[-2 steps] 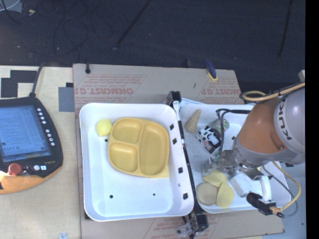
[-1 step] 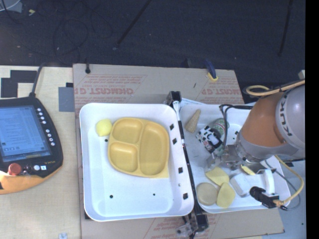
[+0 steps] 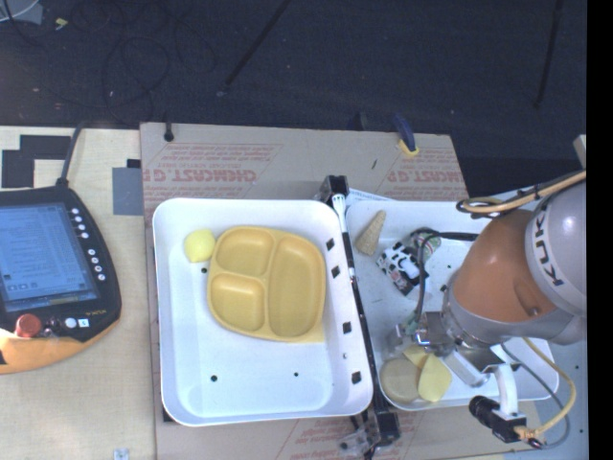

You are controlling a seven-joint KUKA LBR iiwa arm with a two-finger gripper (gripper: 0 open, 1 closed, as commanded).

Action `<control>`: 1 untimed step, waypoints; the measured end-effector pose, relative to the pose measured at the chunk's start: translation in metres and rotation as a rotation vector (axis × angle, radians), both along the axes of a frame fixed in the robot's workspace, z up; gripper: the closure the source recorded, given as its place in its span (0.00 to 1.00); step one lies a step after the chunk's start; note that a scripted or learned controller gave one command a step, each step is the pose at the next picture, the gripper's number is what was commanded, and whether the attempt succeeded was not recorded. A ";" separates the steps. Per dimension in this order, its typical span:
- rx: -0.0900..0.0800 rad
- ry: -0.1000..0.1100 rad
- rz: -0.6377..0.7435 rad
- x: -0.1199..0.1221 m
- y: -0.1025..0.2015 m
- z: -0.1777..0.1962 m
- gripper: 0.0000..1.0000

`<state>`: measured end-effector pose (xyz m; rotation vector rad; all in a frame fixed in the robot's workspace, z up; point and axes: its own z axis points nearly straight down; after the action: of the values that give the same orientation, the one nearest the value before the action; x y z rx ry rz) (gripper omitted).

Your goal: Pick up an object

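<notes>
Glossy yellow three-section plate [image 3: 266,283] in left bin [image 3: 182,372]; gripper [image 3: 428,357] over pale rounded pieces, grip unclear.

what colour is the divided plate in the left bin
Pale yellow, seen in the camera view: the divided plate in the left bin.

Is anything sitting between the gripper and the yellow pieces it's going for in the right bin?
Nothing visible does. The gripper hangs right over the pale yellow pieces and the round dish at the near end of the right bin. The cone and small black-and-white toy lie farther back, out of its way.
</notes>
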<state>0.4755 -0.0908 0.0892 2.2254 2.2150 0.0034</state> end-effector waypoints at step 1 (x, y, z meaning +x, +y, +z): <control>0.006 0.002 -0.002 0.002 0.001 0.011 1.00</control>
<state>0.4776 -0.0902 0.1002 2.2316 2.2173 0.0078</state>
